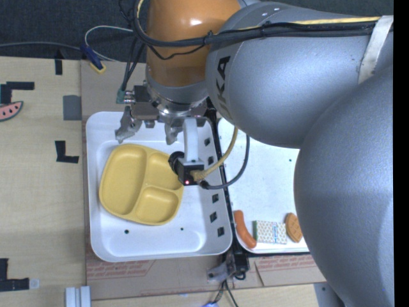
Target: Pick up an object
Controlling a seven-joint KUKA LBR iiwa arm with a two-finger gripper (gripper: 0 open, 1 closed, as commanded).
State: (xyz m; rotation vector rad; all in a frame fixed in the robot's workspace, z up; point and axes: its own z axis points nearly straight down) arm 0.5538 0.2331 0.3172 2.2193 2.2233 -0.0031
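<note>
**Claw poised over the yellow tray**

The claw [148, 130] hangs with fingers spread wide and nothing between them, seemingly just above the far rim of the yellow divided tray [140, 184], which lies directly below it in the left bin [153, 245].

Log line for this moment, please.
arm: over left bin | gripper: fingers open above yellow tray | held: nothing | right bin: sausage, packet

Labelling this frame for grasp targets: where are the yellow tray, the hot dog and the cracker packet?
yellow tray [137, 184], camera view, centre divider.
hot dog [245, 229], camera view, mid-length.
cracker packet [271, 232], camera view, middle of wrapper.
</note>
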